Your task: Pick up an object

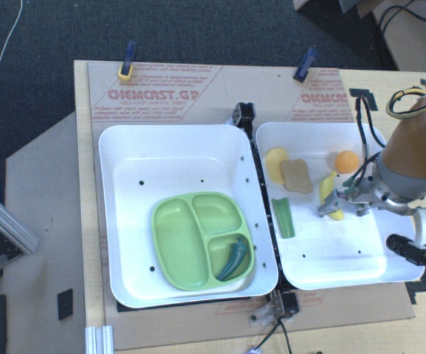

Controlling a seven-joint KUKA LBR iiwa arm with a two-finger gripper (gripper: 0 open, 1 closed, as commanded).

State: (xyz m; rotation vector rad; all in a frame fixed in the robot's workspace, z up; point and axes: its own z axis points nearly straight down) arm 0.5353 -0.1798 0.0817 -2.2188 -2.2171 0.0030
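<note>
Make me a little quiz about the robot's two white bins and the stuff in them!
1. True or false: the green divided plate lies in the left bin.
2. Which thing lies in a compartment of that plate? A) orange ball B) dark green pepper C) tan sponge
3. Fill in: the gripper is down in the ____ bin, beside a yellow object.

Key
1. True.
2. B: the dark green pepper lies in the plate's lower right compartment; the orange ball and tan sponge are in the right bin.
3. right

White bins (124,153), light green divided plate (187,249), teal pepper (232,260), orange ball (347,161), tan sponge (296,175)
</note>
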